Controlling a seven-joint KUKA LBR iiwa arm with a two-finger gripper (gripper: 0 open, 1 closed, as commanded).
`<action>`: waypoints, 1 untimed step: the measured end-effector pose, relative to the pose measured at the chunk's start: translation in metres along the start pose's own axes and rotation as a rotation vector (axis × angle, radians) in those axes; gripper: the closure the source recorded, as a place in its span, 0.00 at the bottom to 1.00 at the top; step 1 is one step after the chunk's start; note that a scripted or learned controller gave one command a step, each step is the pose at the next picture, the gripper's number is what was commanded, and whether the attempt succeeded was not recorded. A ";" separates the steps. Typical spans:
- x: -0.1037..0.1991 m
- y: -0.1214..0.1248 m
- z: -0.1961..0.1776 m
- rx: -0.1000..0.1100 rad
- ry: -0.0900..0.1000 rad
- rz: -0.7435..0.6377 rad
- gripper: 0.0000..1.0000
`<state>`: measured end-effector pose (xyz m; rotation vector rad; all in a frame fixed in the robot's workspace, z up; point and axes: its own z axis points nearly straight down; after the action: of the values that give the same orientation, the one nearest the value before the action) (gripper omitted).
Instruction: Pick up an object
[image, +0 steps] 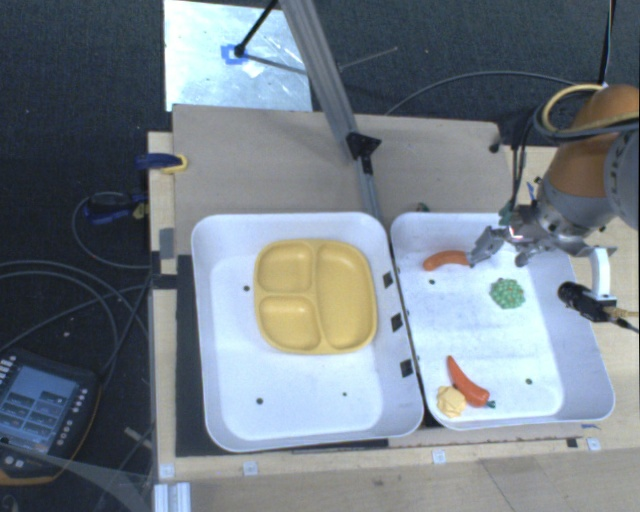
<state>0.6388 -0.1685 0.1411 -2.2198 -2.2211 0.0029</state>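
Observation:
In the right bin (575, 395) lie an orange sausage-shaped piece (445, 261) at the back left, a green bumpy cluster (507, 293) near the middle, and a red-orange carrot-like piece (467, 381) with a small yellow lump (451, 402) at the front left. My gripper (506, 246) hangs over the back of this bin with its two fingers spread apart, one finger just right of the sausage, the other above the green cluster. Nothing sits between the fingers.
The left bin (225, 400) holds a yellow three-compartment plate (315, 295). A grey pole (330, 80) slants in from the top and ends near the bins' shared rim. Cables and a pendant lie on the floor to the left.

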 end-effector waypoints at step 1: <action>0.000 0.000 0.052 0.000 0.000 0.000 0.00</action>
<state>0.6383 -0.1681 0.0891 -2.2201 -2.2204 0.0030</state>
